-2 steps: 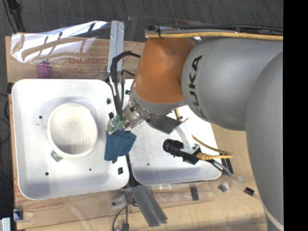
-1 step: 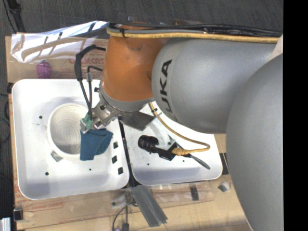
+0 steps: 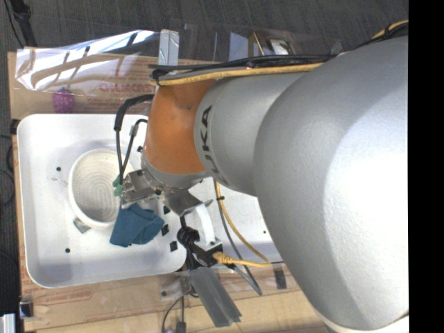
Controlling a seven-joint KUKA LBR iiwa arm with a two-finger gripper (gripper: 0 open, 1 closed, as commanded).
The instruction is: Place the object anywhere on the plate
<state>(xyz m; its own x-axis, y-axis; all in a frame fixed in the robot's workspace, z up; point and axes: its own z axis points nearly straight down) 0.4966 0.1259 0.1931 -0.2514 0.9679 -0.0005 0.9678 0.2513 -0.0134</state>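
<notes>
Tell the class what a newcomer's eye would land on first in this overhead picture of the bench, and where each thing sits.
The huge grey robot arm with its orange band fills the right and centre, reaching in over the shallow white bin on the left. In that bin sits a round white ribbed plate, and just right of and below it, under the arm's wrist, lies a crumpled blue cloth at the plate's edge. A small purple object rests on the bench above the bin.

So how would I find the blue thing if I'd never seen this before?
Look in the white bin on the left. A round white plate sits in it, just under the big grey arm. The blue cloth lies crumpled beside the plate's lower right edge, the one soft blue thing there.
</notes>
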